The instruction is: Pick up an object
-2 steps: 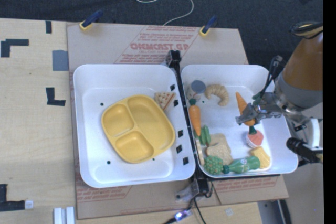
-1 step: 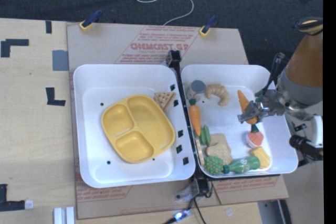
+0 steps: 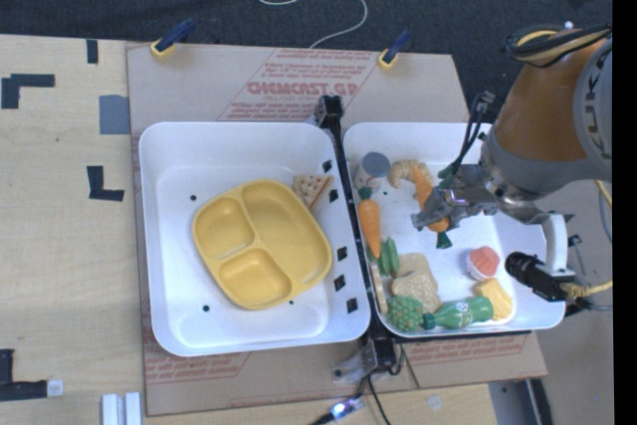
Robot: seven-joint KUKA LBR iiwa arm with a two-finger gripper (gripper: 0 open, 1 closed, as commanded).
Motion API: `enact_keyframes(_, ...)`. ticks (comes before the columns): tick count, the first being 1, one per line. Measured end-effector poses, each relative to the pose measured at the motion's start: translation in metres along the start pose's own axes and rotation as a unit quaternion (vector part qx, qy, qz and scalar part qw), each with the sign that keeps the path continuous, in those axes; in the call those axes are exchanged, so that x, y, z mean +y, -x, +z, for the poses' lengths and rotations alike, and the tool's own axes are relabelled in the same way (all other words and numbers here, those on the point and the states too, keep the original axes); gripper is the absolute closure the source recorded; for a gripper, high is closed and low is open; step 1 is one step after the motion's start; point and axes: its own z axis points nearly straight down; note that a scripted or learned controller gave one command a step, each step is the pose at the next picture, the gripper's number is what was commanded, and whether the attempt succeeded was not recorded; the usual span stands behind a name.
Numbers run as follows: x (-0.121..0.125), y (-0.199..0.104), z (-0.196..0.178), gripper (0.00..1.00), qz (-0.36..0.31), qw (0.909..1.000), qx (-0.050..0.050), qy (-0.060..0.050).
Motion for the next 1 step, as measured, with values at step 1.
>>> enact_keyframes(1,0.0059,-0.052,-0.0066,1.0,0.0,1.0,0.0,0.0)
